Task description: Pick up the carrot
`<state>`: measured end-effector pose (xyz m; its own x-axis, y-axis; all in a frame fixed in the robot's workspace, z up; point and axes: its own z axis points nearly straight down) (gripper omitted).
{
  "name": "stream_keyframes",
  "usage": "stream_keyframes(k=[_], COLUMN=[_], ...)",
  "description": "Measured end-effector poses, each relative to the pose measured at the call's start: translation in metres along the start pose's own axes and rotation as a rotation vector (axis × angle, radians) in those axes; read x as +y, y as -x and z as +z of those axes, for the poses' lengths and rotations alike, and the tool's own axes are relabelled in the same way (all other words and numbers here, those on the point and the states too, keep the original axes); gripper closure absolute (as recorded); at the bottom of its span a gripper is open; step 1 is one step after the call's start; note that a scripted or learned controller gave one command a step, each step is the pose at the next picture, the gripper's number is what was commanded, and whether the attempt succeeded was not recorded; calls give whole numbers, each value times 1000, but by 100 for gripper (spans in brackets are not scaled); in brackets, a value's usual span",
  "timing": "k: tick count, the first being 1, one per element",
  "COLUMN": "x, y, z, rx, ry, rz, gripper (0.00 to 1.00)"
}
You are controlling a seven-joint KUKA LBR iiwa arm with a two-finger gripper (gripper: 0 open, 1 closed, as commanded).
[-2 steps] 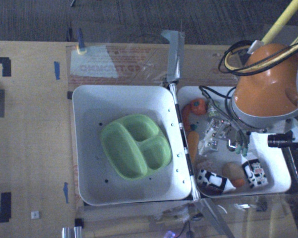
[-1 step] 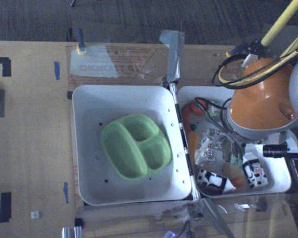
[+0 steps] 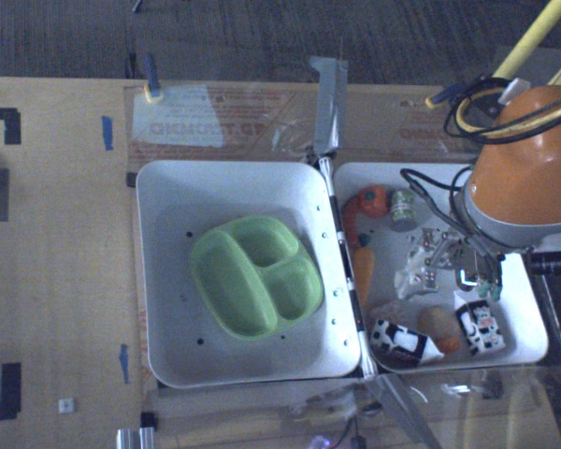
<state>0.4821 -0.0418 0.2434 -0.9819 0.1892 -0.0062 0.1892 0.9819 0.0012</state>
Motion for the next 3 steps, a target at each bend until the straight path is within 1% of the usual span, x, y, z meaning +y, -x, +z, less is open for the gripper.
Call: stream_keyframes(k=[1, 2, 3], x=[68, 113, 75], y=[-15, -23, -6], z=[59, 12, 38], rx=[4, -1, 3], ry=[0, 3, 2], rz=[35, -494, -676], gripper=[100, 100, 100])
